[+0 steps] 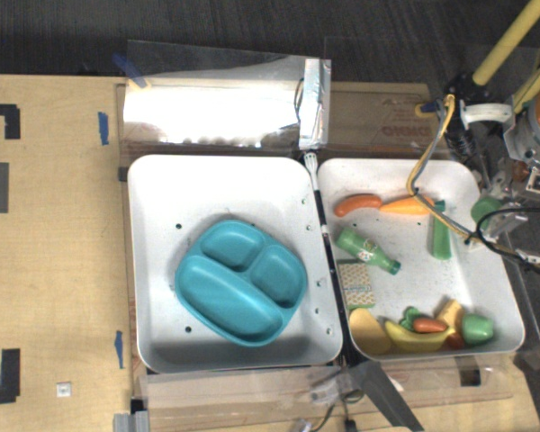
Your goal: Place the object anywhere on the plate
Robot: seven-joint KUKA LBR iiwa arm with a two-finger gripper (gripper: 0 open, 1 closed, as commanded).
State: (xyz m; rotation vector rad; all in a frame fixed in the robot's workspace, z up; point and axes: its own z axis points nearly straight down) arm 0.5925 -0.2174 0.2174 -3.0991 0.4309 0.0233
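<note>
Your stock, two bins.
- Left bin [153, 187]: blue plate [241, 282] at centre.
- Right bin [495, 286]: carrot [405, 207] and red pepper [355, 203] touching at 12 o'clock; green bottle [367, 249] at 9; green stick [441, 237] at 1; banana [414, 335] in a toy heap at 6.
- Gripper [504, 196]: at the right bin's 3 o'clock rim among cables, apart from every toy you might take. You cannot tell how it is set.
</note>
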